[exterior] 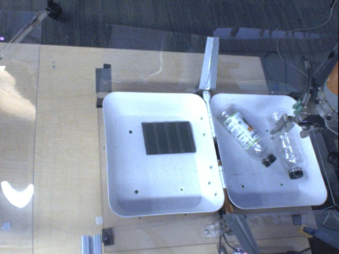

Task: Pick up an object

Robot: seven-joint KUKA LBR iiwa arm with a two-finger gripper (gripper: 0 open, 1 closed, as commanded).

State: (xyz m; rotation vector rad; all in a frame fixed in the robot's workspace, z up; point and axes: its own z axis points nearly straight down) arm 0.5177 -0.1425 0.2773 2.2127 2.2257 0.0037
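Pale wooden bench carries two shallow white bins side by side. Nearest the camera's left, the left bin holds one dark ribbed mat, lying flat. Beyond the divider, the right bin holds two clear plastic bottles: one bottle lies diagonally mid-bin, and a second bottle lies close beside it under the gripper. Whether that gripper is open, or grasps anything, cannot be told.

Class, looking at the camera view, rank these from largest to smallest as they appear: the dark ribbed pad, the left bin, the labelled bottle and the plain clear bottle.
1. Left bin
2. Dark ribbed pad
3. Labelled bottle and plain clear bottle: these look about alike in size, and the gripper overlaps the clear one's upper end, so I would not rank them.
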